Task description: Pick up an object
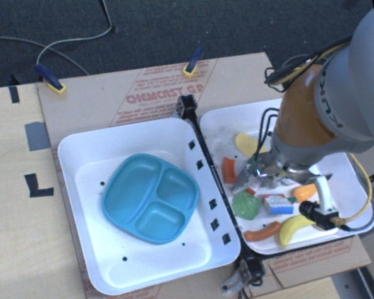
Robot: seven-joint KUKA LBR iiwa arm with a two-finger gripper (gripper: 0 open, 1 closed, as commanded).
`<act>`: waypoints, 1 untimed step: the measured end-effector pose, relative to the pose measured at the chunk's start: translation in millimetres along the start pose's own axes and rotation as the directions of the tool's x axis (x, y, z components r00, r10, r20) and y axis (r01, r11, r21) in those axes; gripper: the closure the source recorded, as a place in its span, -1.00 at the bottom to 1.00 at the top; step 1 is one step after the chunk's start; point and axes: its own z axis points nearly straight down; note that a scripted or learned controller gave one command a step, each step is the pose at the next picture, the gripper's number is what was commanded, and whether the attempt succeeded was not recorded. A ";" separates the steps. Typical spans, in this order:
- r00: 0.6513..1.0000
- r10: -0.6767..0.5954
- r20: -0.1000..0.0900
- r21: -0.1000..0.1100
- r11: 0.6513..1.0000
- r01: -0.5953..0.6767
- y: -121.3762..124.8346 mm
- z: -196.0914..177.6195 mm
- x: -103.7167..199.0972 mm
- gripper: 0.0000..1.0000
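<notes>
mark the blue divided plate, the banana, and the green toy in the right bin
blue divided plate (150, 197): camera view, on the ridge between its compartments.
banana (292, 229): camera view, on the middle of its curved yellow body.
green toy (246, 205): camera view, on the centre of its rounded top.

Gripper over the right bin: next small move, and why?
Probably a short descent. The gripper hangs low in the right bin among the toys, with the orange piece and green piece beside it, and nothing visibly held. The blue tray lies alone in the left bin.
</notes>
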 end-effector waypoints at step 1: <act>1.000 0.000 -0.002 0.013 1.000 0.000 100.6 8.4 -11.4 -1.00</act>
